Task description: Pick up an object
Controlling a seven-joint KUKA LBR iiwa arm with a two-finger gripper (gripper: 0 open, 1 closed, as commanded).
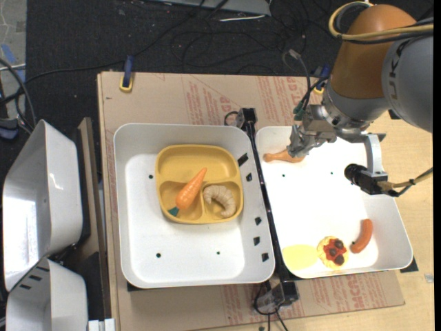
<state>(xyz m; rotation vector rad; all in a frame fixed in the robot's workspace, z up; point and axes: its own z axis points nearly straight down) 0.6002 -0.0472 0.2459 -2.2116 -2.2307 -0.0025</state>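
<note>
An orange, curved object (pixel 278 157) is lying at the far left corner of the right bin (pixel 386 219), close against its wall. The hand (pixel 300 148) is hovering right at one end of it, likely lining up a pick. Whether it is released or clenched I cannot tell; the wrist is hiding the contact.

bright, even overhead light | white bins (pixel 138 254) slightly washed out | soft short shadows | dark floor (pixel 62 26) underexposed | mild softness and grain throughout
</note>
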